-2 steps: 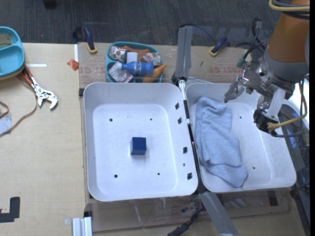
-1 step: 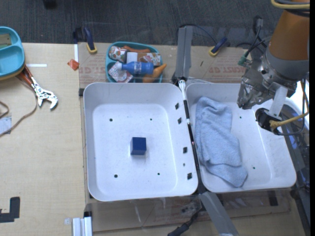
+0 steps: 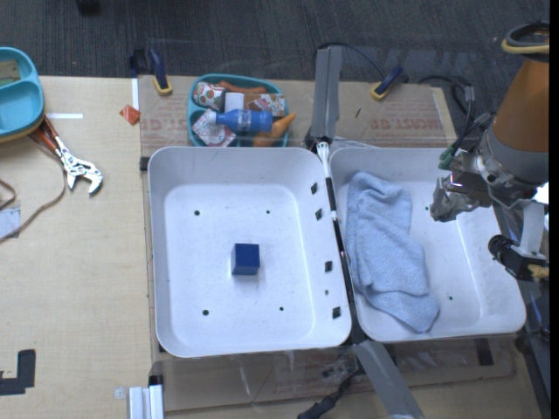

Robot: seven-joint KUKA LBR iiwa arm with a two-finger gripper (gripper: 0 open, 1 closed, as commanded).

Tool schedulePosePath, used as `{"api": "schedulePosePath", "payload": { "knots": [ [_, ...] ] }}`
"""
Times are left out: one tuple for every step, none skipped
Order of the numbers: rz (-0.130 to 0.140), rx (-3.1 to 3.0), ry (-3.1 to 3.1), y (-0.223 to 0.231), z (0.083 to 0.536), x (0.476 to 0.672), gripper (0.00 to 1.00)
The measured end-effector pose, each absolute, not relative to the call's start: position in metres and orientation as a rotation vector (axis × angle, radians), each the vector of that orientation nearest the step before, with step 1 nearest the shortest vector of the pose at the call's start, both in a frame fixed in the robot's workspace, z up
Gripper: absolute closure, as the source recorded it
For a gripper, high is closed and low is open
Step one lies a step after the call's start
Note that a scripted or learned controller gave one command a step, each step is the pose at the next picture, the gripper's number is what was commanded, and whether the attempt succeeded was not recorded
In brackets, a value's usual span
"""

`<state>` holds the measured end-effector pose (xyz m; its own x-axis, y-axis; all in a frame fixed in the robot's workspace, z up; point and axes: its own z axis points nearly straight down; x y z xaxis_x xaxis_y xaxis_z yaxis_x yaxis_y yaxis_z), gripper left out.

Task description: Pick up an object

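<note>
At the far left of the bench point(image 3: 79, 304) lie a teal tray point(image 3: 17, 94) and a wrench point(image 3: 74, 168), well apart from the bins; behind the bins sits a small teal bowl of odds and ends point(image 3: 238, 112); none of these bears on the work.

The left bin point(image 3: 166, 260) holds one blue cube point(image 3: 246, 258), alone near its middle, with bare white floor on every side and well clear of the rim; it looks the easier target, having open room for a straight descent.

The right bin point(image 3: 489, 312) holds a light blue towel point(image 3: 389, 247), crumpled along its left half and reaching towards the front corner; the right half of that floor is bare.

The claw point(image 3: 450, 199) hangs over the right bin's back right part, beside the towel and not touching it; whether it stands apart or together I cannot tell, the tips being too dark and small; nothing is seen in it.

Risks, as I judge them: coming down where it hangs, it would close on bare floor; on the towel it might pinch one loose fold that slips free; crossing to the cube, it must clear the ridge point(image 3: 332, 234) between the bins, where the rims and clips could catch it.
</note>
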<state>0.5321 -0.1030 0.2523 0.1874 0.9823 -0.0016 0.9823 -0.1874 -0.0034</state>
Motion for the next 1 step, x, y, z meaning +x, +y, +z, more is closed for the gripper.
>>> {"api": "schedulePosePath", "payload": {
  "knots": [
    [0.005, -2.420, -2.001, -0.1030, 0.2524, 0.5321, 0.00]
  ]
}}
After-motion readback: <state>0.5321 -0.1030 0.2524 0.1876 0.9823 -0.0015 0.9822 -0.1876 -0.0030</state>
